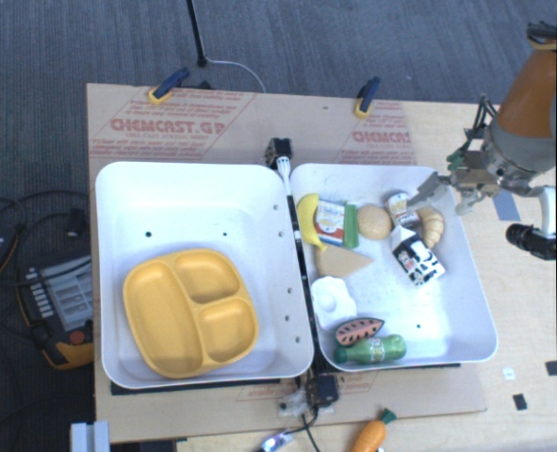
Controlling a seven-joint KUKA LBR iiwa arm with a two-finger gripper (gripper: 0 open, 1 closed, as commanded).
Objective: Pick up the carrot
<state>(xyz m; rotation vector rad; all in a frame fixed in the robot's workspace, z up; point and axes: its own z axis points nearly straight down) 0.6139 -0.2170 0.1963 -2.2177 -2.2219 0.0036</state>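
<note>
The carrot (370, 434), orange with a green top, lies on the bench in front of the right bin (476, 323), outside both bins and near the view's lower edge. My gripper (445, 194) hangs over the right bin's far right corner, far from the carrot. Its fingers look spread open with nothing between them. They are just above a small bottle (398, 205) and a croissant (432, 225).
The right bin also holds a banana (306, 219), a small box (330, 222), a potato (374, 222), a black-and-white can (417, 260), a cheese wedge (344, 263), a watermelon slice (358, 330) and a green bottle (370, 349). A yellow divided plate (191, 311) lies in the left bin (165, 191).
</note>
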